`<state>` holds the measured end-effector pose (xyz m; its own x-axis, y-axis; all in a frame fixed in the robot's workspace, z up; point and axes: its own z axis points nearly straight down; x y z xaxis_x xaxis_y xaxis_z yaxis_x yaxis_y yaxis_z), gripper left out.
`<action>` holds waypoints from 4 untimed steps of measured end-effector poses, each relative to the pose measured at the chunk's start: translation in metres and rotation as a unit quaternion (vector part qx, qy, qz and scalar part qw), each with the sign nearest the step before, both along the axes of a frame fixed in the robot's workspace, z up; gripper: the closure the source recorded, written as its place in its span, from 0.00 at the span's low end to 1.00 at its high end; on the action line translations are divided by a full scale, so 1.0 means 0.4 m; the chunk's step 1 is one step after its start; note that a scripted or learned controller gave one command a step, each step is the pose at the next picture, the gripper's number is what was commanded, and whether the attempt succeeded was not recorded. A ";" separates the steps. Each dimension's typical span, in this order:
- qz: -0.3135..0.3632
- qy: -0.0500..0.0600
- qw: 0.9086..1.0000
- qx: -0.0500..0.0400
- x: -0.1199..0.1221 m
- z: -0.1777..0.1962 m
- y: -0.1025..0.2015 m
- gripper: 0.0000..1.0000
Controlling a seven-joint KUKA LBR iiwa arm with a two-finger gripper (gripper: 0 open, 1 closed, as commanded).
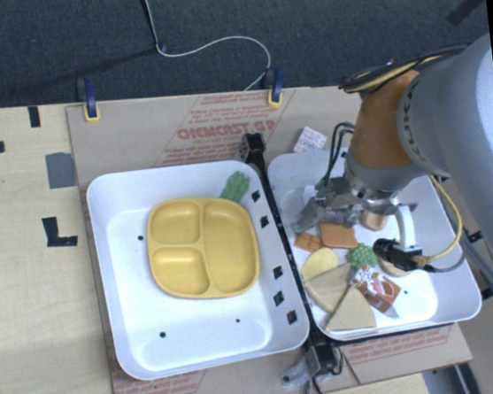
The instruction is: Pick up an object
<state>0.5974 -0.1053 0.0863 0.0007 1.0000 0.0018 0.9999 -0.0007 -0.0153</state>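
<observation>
1. Light wooden bench (pixel 26 290) runs beneath a cardboard sheet (pixel 176 133) that carries both bins; dark carpet fills the 12 o'clock strip, with a thin white cable (pixel 210 46) looping across it.
2. At 9 o'clock of centre sits the left bin (pixel 130 340), holding a yellow divided plate (pixel 203 246). A green object (pixel 234 185) pokes out at the plate's 1 o'clock corner, touching its rim.
3. At 3 o'clock sits the right bin (pixel 446 296), just beside the left one.
4. The grey arm with its orange band (pixel 384 121) enters from 3 o'clock and bends down over the right bin's upper half.
5. The gripper (pixel 341 207) is low among the clutter, near an orange-brown piece (pixel 338 234); whether it is open or clamped on anything cannot be made out.
6. At 6 o'clock of the gripper lie the pickable items: a pale yellow wedge (pixel 319 264), a cream triangular slab (pixel 342 306), a small green bit (pixel 361 255) and a red-and-white packet (pixel 378 290), crowded together and touching.
7. A small white card (pixel 310 139) lies on the cardboard at the right bin's 12 o'clock edge.
</observation>
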 end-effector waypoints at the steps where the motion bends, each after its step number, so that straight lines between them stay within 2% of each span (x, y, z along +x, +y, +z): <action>1: 0.001 -0.012 1.000 -0.002 -0.040 0.003 -0.010 0.00; 2: 0.001 -0.013 1.000 -0.002 -0.036 0.032 -0.008 1.00; 3: 0.001 -0.012 1.000 -0.001 -0.038 0.028 -0.008 0.00; 4: 0.001 -0.012 1.000 -0.002 -0.096 0.002 -0.033 0.00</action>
<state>0.5588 -0.1183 0.0870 -0.0023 1.0000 -0.0029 1.0000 0.0023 0.0084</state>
